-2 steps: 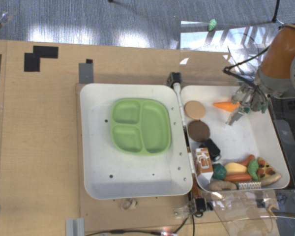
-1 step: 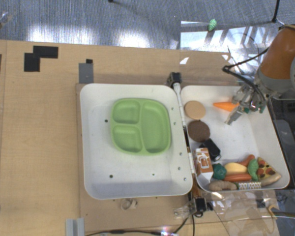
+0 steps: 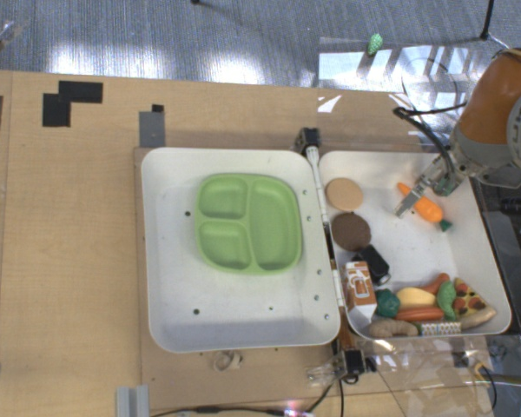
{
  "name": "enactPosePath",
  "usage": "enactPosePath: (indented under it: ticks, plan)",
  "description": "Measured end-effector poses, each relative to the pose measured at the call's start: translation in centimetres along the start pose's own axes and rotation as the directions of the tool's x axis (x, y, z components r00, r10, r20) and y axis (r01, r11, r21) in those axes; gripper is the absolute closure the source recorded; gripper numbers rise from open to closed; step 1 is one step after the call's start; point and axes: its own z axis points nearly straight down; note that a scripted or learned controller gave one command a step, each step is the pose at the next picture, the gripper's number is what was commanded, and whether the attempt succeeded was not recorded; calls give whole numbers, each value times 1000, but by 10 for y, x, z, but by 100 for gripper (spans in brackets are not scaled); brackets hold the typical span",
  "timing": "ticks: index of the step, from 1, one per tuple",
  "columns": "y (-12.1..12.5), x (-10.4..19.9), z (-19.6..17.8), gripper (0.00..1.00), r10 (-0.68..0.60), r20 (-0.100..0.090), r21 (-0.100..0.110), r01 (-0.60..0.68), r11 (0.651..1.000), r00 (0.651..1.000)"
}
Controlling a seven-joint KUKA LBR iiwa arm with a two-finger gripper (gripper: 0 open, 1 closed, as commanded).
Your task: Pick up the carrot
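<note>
A: What is seen on the bench, taken from the largest thing down?

B: Two shallow white bins are set side by side on it. The left bin is occupied by a green divided plate, laid flat near its middle.

A: And the right bin?

B: The grey arm with its orange band is reached in over the far right corner of that bin. Along the near edge a heap of toy food is gathered, with a small carton just beside it on the left. A tan disc and a dark brown disc are placed by the left wall, one behind the other, and a small black object is found just below the brown one.

A: Where is the carrot located?

B: It is laid in the far right part of the right bin, orange with a green end, well apart from the heap.

A: How is the gripper set?

B: It is lowered right at the carrot, touching or just beside it. Whether its fingers are spread or closed cannot be told, and no grasp is shown
</note>
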Motion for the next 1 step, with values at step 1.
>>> enactPosePath:
  ticks: [1]
  plan:
    - [4,-4,-14,100,-7,22,-9,7,1000,1000]
